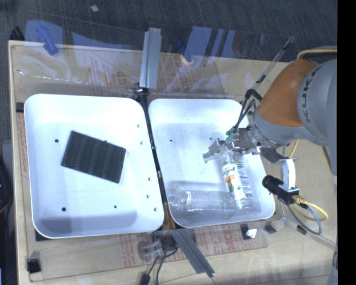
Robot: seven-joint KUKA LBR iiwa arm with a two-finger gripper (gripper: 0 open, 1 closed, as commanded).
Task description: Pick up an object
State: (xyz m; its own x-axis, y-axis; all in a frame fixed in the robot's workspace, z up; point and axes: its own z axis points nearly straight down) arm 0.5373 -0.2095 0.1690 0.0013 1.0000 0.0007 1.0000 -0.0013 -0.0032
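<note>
I have the end effector (224,149) over the right bin (190,108), about midway between its far and near walls and toward the arm's side. From this angle I cannot tell whether it is apart or together, and I see nothing clamped in it.

Just nearward of the end effector lies a small bottle (236,183), its upper end right under the end effector and its body running toward the near wall. Past the small bottle's lower end, a clear plastic bottle (202,202) lies on its side along the near wall. The two look to be touching or nearly so at the corner. Well away on the view's left of the end effector, in the left bin (41,108), a dark ribbed panel (94,156) lies flat and slightly tilted, apart from every wall.

The small bottle has a white label with green and reddish marks; the writing is too small for me to read. The table (24,70) carries faint reddish printing I cannot read either. The arm (320,100) has dark lettering on its grey casing that starts "KUK".

The right bin floor on the view's left of the end effector and toward the far wall is bare. On its other side, the bin wall runs just beside the small bottle.
</note>
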